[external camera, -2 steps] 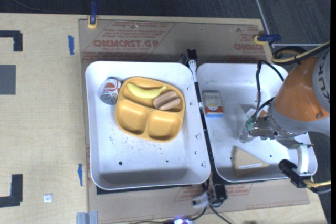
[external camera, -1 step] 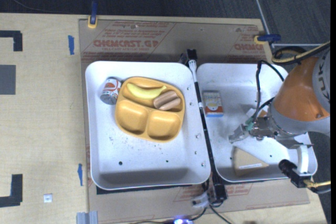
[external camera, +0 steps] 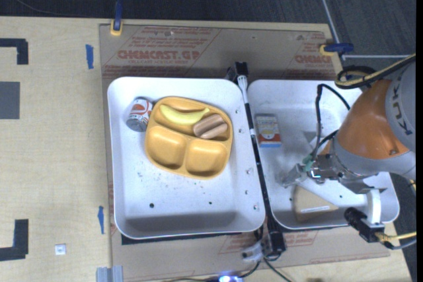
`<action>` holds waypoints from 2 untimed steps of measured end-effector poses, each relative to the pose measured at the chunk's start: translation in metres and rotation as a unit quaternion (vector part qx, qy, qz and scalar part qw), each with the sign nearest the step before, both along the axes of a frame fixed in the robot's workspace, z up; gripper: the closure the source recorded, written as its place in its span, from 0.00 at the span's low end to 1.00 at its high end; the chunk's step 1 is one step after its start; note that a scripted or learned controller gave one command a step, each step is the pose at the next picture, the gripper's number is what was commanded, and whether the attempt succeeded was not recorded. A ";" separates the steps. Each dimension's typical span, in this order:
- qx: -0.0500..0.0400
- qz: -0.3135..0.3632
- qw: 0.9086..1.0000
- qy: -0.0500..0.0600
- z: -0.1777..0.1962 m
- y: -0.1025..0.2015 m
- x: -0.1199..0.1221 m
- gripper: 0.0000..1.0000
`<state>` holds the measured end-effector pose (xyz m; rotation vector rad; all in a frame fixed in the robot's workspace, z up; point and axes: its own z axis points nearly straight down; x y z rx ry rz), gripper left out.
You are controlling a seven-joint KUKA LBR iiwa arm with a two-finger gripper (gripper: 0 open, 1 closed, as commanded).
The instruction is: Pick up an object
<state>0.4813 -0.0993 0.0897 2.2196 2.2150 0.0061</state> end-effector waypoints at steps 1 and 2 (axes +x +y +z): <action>-0.008 -0.003 1.000 -0.007 0.011 -0.006 0.003 1.00; -0.008 -0.003 1.000 -0.007 0.011 -0.006 0.002 0.00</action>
